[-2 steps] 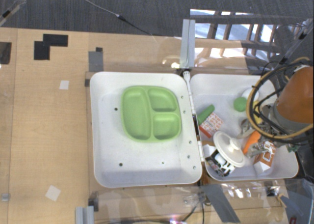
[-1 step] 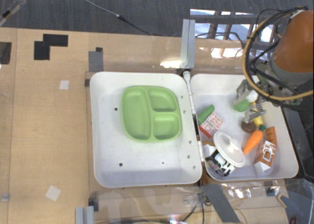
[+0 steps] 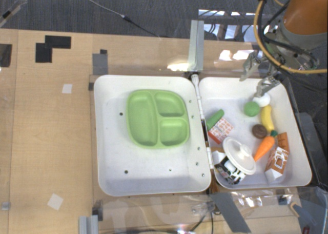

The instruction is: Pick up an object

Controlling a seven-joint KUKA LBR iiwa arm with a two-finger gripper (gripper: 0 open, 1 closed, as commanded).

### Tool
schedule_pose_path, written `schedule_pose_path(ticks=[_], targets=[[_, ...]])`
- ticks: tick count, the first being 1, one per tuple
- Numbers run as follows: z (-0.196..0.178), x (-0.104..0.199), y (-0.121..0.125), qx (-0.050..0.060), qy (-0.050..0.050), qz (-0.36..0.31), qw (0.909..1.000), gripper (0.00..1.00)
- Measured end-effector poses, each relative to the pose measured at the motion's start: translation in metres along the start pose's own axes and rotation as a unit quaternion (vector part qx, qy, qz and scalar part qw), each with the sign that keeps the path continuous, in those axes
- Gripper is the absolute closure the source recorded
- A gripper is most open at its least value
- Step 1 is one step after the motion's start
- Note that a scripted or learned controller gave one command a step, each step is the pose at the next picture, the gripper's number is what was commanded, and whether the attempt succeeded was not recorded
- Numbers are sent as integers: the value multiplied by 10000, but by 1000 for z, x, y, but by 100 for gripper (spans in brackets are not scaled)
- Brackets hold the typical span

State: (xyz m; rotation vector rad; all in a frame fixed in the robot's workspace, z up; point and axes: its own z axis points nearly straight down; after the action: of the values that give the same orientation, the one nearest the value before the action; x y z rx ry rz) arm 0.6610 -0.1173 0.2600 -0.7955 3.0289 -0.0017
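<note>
- A pale wooden bench (image 3: pixel 46 140) sits under a dark carpeted floor strip at the top of the view, and it carries two shallow white bins side by side, which keeps loose items from rolling off.
- The left bin (image 3: pixel 110 171) holds a green divided plate (image 3: pixel 157 118) lying flat near its middle, well apart from the clutter.
- The right bin (image 3: pixel 297 174) gathers the candidates for picking: a green ball (image 3: pixel 251 108), a yellow banana (image 3: pixel 267 118), a brown round piece (image 3: pixel 259 131), an orange carrot (image 3: pixel 264 148), an orange-and-white carton (image 3: pixel 277 162), a small red-and-white box (image 3: pixel 221 129) with a green piece (image 3: pixel 214 117) just beside it, and a white lidded cup (image 3: pixel 237 158) lying on its side.
- The arm reaches in from the right, and its gripper (image 3: pixel 262 79) hangs over the bin's far right corner, above the green ball and the top of the banana.
- A small white shape sits at the fingertips, touching the ball's upper edge; whether it is a separate object or part of the gripper is unclear.
- Whether the gripper is spread or closed, I cannot tell, and nothing is plainly seen between its fingers.
- Judging from this placement, the ball or banana is the likely target, and no object looks lifted yet.
</note>
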Motion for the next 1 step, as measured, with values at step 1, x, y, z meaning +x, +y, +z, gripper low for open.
schedule_pose_path(ticks=[1], targets=[[151, 97, 38, -27, 27, -1808, 9835, 100]])
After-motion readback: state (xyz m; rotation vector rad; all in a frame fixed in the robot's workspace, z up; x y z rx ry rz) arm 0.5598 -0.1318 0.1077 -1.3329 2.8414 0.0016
